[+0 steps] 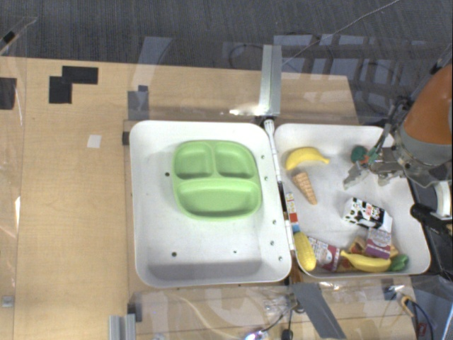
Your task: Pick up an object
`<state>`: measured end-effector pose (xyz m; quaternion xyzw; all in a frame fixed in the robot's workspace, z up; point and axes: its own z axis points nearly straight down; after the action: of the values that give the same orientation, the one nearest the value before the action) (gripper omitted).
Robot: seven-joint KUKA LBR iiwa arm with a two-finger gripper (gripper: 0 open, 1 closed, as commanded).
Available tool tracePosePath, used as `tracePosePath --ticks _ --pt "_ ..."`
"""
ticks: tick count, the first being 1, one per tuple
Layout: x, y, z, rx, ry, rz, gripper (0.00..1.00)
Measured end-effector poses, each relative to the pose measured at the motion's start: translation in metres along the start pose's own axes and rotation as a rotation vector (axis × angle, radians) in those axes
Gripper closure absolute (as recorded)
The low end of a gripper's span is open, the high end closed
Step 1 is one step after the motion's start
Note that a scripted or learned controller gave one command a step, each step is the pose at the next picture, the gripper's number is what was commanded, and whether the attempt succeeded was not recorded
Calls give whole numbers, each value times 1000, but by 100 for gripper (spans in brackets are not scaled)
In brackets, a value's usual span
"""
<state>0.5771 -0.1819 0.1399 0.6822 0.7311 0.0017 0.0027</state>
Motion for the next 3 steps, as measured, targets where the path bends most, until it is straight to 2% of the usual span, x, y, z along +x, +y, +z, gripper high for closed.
tracePosePath --ticks 1,2,3 --pt "-13 -57 42 -9 -2 69 0" --pt "-13 -57 34 -7 -1 69 100" --pt "-13 -58 34 -7 -1 69 0"
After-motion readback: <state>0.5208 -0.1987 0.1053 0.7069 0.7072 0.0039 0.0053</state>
